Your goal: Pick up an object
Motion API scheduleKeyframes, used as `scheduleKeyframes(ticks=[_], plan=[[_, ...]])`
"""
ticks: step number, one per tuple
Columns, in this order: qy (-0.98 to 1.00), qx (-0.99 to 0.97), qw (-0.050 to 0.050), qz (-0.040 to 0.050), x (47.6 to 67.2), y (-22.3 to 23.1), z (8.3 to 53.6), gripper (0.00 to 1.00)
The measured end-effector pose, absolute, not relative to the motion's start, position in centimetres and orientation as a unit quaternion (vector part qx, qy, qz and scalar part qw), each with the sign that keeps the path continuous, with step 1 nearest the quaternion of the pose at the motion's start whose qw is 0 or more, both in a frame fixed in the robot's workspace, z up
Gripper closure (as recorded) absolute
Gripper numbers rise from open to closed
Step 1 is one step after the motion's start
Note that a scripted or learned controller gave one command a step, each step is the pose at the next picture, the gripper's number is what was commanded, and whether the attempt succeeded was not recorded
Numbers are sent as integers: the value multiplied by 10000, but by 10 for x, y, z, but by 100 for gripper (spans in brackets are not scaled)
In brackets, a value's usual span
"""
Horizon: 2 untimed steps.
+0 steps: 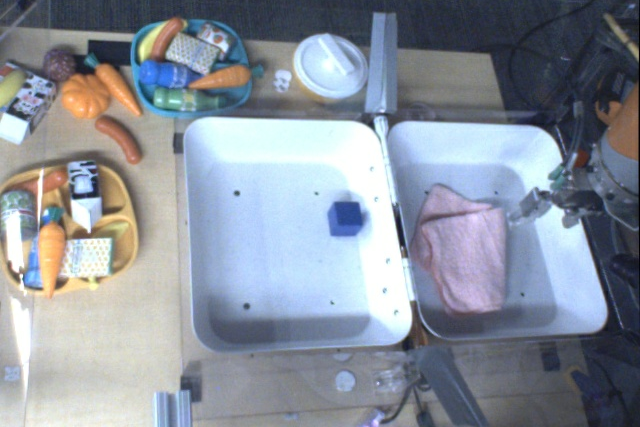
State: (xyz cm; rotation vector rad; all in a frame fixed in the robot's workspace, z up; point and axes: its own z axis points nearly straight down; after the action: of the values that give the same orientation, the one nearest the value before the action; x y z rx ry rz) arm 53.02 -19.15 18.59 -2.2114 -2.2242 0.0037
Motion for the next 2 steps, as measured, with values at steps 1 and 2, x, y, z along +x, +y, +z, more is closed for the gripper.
scheduleKeyframes(ticks=[1, 2], plan=[[-7587, -6515, -15, -11, 542, -154, 93, 0], [-8000, -5999, -36, -32, 562, -190, 89, 0]])
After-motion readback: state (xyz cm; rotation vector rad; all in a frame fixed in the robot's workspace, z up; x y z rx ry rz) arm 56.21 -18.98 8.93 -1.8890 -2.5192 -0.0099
